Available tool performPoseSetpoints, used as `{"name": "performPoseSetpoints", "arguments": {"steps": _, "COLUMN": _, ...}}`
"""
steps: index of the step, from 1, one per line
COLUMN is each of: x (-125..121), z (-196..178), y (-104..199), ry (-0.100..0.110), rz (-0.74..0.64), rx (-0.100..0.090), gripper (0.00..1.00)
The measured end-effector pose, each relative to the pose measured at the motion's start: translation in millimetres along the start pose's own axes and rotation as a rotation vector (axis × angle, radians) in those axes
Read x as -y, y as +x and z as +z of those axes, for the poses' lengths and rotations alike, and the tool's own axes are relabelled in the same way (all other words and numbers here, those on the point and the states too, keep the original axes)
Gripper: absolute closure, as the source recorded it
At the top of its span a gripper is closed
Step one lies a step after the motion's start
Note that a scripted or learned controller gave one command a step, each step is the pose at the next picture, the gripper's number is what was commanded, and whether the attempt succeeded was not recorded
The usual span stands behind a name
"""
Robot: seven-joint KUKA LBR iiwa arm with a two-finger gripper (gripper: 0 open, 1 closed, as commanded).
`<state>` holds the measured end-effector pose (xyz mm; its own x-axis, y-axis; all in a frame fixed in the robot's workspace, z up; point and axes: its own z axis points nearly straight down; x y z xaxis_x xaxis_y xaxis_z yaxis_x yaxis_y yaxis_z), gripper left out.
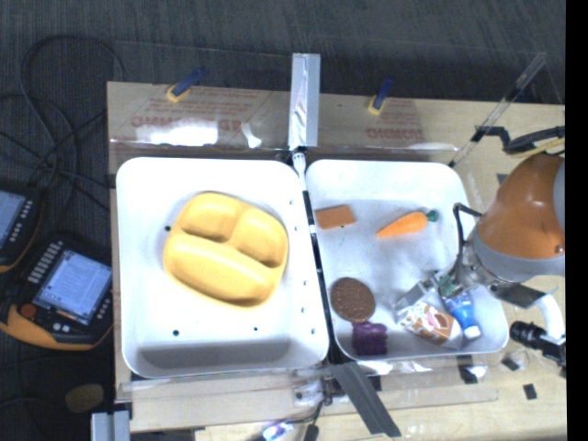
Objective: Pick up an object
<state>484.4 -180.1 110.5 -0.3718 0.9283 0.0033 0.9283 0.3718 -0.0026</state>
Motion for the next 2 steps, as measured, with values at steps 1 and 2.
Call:
{"name": "performPoseSetpoints", "arguments": {"steps": 1, "x": -106.5, "z": 21.9, "y": -46.9, "ry": -0.012, "rz": 0.198, "rx": 0.009, "gripper": 0.00}}
{"name": "performPoseSetpoints", "arguments": {"steps": 2, "x": -147.8, "z": 21.9, "y": -91.5, "ry": 0.001, "rz": -0.007, "rx": -0.002, "gripper": 0.00}}
